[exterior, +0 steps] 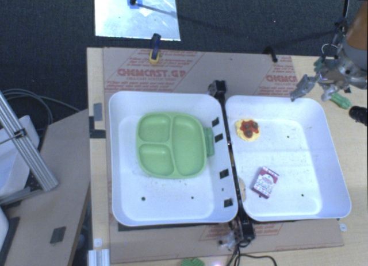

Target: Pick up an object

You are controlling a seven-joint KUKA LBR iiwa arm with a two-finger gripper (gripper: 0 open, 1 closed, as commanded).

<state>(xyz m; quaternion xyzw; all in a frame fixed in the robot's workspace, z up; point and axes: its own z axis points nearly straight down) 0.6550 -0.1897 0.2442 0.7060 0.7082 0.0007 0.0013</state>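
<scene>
The right bin (322, 144) holds a small yellow piece with a red top (248, 128) near its far left corner. A red and white packet (265, 182) lies nearer the front, left of the bin's middle. My gripper (315, 91) hangs over the far right corner of this bin, well away from both objects. Its fingers (299, 89) are spread open with nothing between them.
The left bin (123, 196) holds a green divided plate (172, 144). A small green object (340, 101) lies on the bench just past the right bin's far right corner. Black clips (221, 138) sit along the seam between the bins.
</scene>
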